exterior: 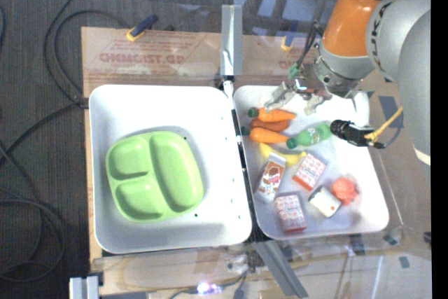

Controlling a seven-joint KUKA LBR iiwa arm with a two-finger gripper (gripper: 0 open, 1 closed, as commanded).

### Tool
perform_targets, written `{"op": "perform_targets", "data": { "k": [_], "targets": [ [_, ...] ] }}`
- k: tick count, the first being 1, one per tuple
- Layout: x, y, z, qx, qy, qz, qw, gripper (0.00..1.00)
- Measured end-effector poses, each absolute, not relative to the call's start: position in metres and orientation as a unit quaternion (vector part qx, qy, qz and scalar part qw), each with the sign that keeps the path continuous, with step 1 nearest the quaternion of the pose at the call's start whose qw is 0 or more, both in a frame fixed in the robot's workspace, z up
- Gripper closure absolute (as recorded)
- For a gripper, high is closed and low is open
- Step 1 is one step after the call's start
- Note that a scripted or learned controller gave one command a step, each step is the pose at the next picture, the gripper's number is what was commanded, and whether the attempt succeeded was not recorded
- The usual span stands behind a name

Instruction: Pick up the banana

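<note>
The banana (280, 155) is yellow and lies flat in the right-hand bin (371, 210), mostly covered (only a curved strip of it shows). It sits just below the lower carrot (268, 136), beside the green bottle (309, 136), with small cartons (271, 177) overlapping its near edge.

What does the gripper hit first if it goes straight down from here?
Probably the upper carrot: the gripper hangs over the right bin's far end, just beside it. The banana lies nearer the camera, under the carrots and green bottle. Depth is unclear.
</note>
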State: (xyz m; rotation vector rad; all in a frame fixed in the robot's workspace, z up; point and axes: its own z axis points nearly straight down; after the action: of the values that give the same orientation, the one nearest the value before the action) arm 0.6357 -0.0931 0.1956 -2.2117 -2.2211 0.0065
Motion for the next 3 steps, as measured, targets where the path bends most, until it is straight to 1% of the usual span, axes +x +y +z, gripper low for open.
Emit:
{"op": "perform_targets", "data": {
  "k": [1, 2, 3],
  "targets": [
    [0.556, -0.123, 0.120, -0.730, -0.684, 0.0024, 0.004, 0.00],
    [0.584, -0.142, 0.095, -0.710, -0.704, -0.0038, -0.007, 0.00],
    [0.596, -0.133, 0.095, -0.814, -0.581, -0.0052, -0.010, 0.00]
  ]
}}
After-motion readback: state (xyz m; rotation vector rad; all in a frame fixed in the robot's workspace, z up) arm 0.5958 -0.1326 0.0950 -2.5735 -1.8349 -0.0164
